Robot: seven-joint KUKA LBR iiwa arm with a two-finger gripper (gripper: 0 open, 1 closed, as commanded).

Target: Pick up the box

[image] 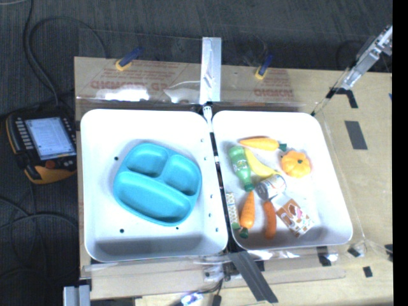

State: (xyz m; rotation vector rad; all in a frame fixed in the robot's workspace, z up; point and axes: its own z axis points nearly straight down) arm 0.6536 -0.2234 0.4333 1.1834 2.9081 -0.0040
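The box [294, 217] is a small brown and white carton. It lies flat and slightly turned in the near right part of the right bin [331, 171]. An orange carrot [269, 218] lies right against its left side, and a metal can [271, 186] sits just above it. Nothing covers the box.
The right bin also holds a small pumpkin [296, 164], a banana [259, 165], a green bottle [240, 165], a second carrot [248, 210] and a yellow-orange vegetable [258, 143]. A blue divided plate [157, 182] fills the middle of the left bin [95, 145]. A control pendant [44, 142] lies off the bench at the left.
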